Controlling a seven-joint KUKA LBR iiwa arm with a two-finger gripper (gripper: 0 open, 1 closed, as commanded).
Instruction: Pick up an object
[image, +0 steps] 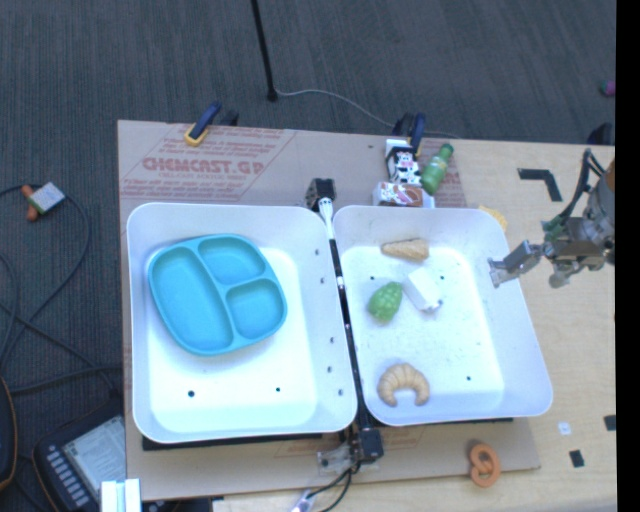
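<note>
the task looks to be at its beginning: nothing is lifted yet. the gripper (515, 260) is at the right edge of the frame, over the right rim of the right bin (520, 340), and nothing is between its fingers. whether the fingers stand wide or narrow, one cannot tell from this view, because the tool is small and partly cut by the frame edge.

the things that can be picked lie all in the right bin. a green object (386, 301) is near the middle left of this bin, and a white block (423, 291) lies just beside it on the right. a cone-like pastry (405, 249) is above them, near the upper wall. a croissant (403, 384) lies alone in the lower part, well apart from the others.

the left bin (160, 400) holds a blue divided plate (217, 292).

probably the croissant is the easiest target, since nothing stands near it. the green object and the white block are so close that the fingers may touch both. the arm must first go left and down into the bin.
</note>
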